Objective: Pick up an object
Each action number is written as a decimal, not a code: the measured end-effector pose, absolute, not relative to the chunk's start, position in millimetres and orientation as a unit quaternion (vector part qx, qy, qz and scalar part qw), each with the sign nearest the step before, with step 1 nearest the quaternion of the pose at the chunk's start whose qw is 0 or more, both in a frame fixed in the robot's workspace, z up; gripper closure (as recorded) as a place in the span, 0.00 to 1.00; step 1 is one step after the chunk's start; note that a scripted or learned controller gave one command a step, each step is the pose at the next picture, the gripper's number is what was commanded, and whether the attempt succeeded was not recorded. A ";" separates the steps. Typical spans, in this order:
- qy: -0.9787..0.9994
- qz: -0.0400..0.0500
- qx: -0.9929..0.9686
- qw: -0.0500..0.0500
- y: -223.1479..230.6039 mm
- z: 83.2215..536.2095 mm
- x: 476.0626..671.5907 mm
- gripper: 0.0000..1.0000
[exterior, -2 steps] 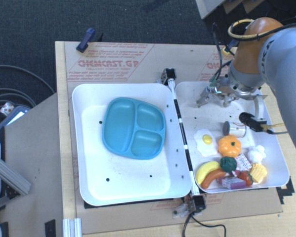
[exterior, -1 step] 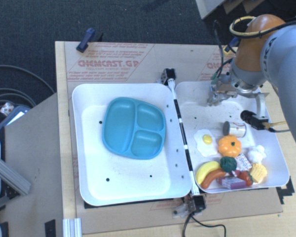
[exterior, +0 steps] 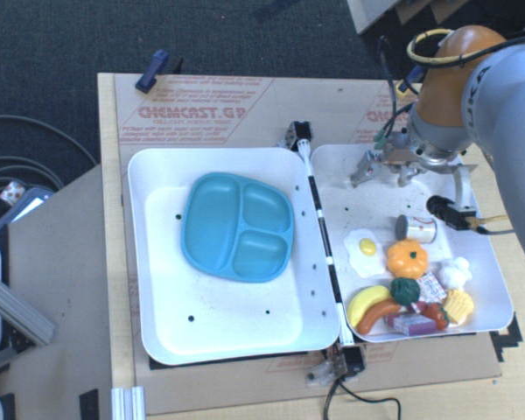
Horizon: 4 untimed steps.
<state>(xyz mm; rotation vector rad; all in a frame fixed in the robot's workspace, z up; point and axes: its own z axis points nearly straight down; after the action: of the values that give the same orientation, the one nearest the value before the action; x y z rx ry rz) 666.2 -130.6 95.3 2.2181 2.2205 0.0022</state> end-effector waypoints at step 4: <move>0.708 0.001 0.707 0.002 -112.8 95.4 667.5 1.00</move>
<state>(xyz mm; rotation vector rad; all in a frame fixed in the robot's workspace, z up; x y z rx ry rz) 667.5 -112.8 95.4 2.2168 2.2199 0.0025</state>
